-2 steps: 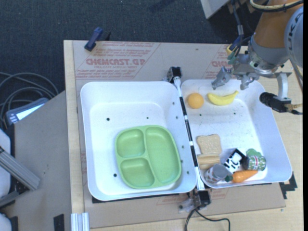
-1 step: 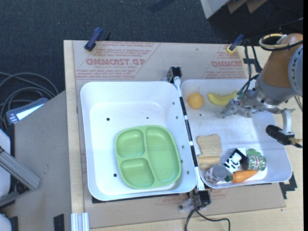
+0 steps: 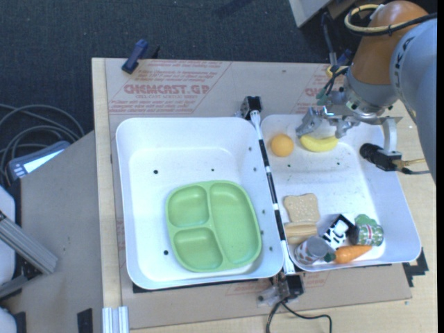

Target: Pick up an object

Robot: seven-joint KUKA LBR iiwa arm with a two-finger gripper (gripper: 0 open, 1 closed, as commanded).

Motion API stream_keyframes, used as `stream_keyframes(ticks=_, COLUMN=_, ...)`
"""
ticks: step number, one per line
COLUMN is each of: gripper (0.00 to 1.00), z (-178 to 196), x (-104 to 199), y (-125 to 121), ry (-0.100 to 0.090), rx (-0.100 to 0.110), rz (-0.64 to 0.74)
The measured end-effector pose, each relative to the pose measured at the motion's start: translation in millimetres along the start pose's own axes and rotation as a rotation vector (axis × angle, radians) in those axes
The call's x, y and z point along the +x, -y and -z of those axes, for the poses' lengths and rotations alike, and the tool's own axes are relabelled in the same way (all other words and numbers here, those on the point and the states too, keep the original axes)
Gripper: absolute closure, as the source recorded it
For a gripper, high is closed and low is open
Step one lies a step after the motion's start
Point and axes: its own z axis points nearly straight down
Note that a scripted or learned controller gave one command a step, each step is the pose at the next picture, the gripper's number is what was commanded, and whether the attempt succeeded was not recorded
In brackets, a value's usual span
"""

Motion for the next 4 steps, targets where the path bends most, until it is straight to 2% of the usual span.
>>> stream_keyframes(ticks=1, gripper=0.00, z=30, x=-101, y=8, ry=0.004, rx=-0.001, rz=-0.003)
stream_keyframes(ticks=2, gripper=0.00, z=-46, x=-32, y=1, ry=-0.001, rx=0.003, rz=0.000)
stream_keyframes(ticks=3, gripper=0.00, z=-56, x=-77, y=30, ry=0.001, rx=0.005, rz=-0.003)
stream_keyframes(ticks=4, gripper=1.00, z=-46, x=-76, y=29, ry=0.002, rx=0.002, rz=-0.002)
